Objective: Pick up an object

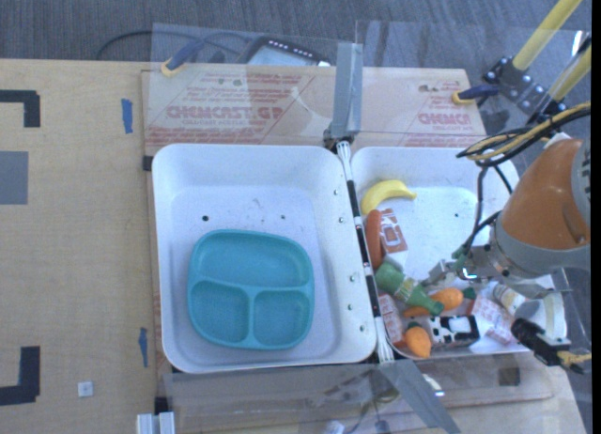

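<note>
The gripper [454,275] reaches down into the right bin [441,205] from the right, its tip low over the heap of small toys at the near end; the metal parts there blur into the clutter, so whether the jaws stand wide or narrow cannot be told, and nothing can be seen held between them. Just beside the tip lies an orange carrot-like piece [448,299], with a green piece [424,306] touching it on the left. A green-topped bottle-like toy [392,279] lies left of that, near the bin's left wall. Nearer the front edge sit a black-and-white toy [453,329] and another orange piece [413,341], crowded together, with a pale wrapped item [494,319] to the right under the wrist. Farther up the left wall a red packet with white lettering [382,234] lies lengthwise, and above it a yellow banana [384,193] rests well apart from the heap. The grey arm with its orange band [547,199] covers the right bin's right side, and cables loop above it. The left bin [188,174] holds a teal divided plate [251,287] with three compartments, lying flat toward the near side. A clear plastic sheet [244,103] with red printing lies behind both bins.
</note>
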`<action>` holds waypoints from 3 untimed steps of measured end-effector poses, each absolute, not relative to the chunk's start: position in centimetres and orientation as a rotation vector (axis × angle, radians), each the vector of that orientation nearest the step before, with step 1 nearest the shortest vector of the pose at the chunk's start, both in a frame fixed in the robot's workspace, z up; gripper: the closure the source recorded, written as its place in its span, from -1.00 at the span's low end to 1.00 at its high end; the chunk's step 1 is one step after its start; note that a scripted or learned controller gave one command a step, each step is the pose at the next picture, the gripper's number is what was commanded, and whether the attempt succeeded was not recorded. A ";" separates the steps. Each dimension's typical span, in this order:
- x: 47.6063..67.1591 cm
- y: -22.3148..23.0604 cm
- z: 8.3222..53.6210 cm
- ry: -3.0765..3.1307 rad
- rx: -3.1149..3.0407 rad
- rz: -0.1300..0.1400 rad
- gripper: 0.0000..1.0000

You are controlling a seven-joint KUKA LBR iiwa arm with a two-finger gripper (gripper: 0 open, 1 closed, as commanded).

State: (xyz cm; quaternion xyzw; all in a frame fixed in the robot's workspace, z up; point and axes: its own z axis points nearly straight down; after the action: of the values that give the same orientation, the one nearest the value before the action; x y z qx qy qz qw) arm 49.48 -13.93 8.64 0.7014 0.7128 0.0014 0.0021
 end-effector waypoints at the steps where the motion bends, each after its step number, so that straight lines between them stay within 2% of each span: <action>1: 49.6 -14.0 9.7 2.231 2.200 0.009 1.00; 2: 49.2 -8.0 21.3 2.169 2.273 0.000 1.00; 3: 49.2 -8.0 21.3 2.170 2.272 0.000 -1.00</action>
State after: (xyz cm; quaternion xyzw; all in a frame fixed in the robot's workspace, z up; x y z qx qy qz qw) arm 49.22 -7.97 21.30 0.7233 0.6906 -0.0001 0.0000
